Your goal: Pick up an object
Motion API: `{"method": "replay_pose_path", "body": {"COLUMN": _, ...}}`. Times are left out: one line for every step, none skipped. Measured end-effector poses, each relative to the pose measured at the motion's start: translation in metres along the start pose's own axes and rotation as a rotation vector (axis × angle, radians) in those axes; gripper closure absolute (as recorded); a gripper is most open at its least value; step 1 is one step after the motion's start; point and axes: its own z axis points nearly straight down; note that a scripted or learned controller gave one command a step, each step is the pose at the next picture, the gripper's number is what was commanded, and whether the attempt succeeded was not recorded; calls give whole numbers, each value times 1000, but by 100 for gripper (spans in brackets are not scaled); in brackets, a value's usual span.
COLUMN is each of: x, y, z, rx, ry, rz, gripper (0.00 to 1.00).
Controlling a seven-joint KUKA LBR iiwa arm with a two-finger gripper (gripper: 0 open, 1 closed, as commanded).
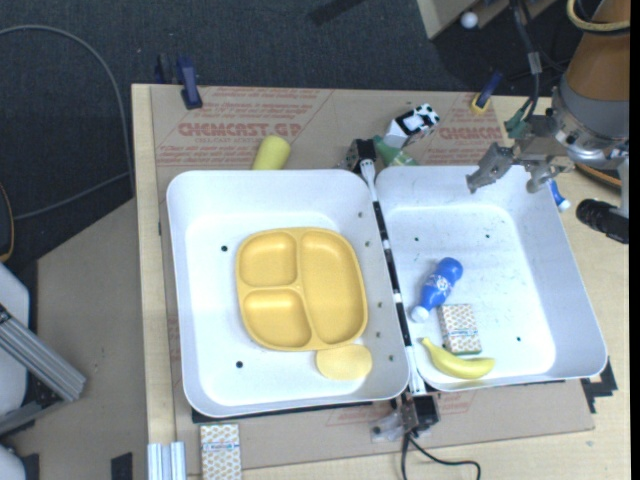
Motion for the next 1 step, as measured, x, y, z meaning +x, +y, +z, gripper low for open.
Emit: {"method": "replay_pose_path", "body": {"x": 25, "y": -25, "z": 140, "rx": 1, "ry": 0, "rz": 1, "gripper": 0}}
